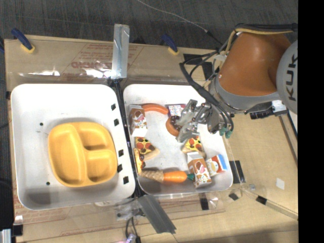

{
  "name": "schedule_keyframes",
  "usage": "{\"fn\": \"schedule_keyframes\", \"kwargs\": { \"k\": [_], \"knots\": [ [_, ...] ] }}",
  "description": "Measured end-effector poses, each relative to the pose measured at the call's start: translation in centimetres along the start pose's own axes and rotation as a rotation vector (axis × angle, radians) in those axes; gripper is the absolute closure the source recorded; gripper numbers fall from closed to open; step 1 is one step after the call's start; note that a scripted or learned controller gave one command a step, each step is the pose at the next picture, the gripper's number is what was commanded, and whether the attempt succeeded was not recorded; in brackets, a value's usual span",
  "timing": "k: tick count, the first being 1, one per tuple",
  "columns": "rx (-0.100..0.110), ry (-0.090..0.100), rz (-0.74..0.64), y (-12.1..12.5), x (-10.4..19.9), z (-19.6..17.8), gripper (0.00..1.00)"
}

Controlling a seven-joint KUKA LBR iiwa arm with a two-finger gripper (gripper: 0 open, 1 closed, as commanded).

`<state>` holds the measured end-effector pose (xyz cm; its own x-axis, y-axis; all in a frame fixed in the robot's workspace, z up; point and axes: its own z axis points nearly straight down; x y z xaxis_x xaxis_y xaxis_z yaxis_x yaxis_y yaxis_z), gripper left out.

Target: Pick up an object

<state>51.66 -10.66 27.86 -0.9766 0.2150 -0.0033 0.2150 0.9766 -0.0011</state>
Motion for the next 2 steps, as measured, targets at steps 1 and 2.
{"fn": "schedule_keyframes", "kwargs": {
  "k": [1,2],
  "knots": [
    [0.000,0.000,0.080,2.6,-8.7,-2.9,1.00],
    [0.000,0.000,0.000,-2.8,-2.2,-4.1,1.00]
  ]
}}
